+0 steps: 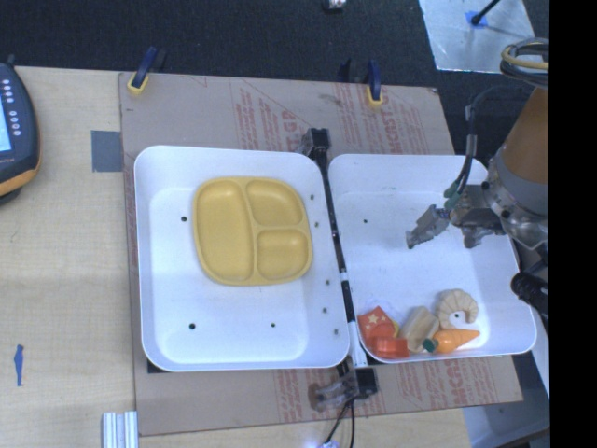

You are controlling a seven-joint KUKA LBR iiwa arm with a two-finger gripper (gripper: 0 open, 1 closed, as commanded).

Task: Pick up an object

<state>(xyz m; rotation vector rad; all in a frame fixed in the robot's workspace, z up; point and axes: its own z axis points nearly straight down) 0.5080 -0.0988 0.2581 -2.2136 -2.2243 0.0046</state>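
Observation:
My gripper (446, 230) hangs over the middle of the right bin (373, 180), fingers spread open with nothing between them. Several small toy foods lie along that bin's front edge, below the gripper: a red piece with a star (378, 329), a tan cylinder (416, 324), a beige shell-shaped piece (456, 304) and an orange carrot (454, 341). The gripper stands well apart from all of them.
The left bin (168, 343) holds a yellow divided plate (252, 229). A black divider strip (331, 231) runs between the bins. A handheld pendant (14, 129) lies at the far left of the bench. Clamps (373, 87) hold the cardboard at the back.

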